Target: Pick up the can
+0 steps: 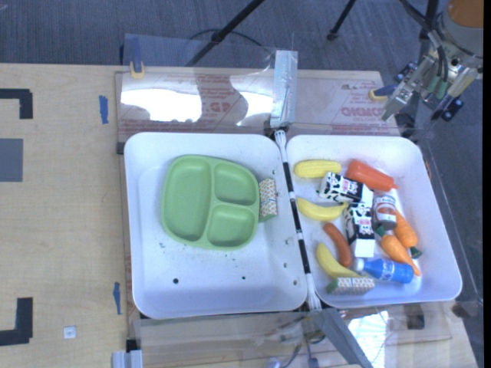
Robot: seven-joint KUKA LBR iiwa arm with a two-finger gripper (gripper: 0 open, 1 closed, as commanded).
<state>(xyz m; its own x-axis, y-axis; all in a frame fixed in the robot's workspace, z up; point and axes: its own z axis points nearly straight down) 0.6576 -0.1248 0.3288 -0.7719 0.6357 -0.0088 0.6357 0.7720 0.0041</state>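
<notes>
Clutter crowds the can (386,208): carrots at 5 o'clock, cartons at 9. Gripper (418,90), at 1 o'clock, grip unclear, risks snagging neighbours.

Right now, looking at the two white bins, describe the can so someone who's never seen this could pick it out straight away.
Start at the right bin, the one crowded with toy food. Near its middle, just below the long orange-red piece at the top, lies a small can with a white and dark red label. Its neighbours are yellow bananas, orange carrots and black-and-white cartons; the can is the one short, round container.
</notes>
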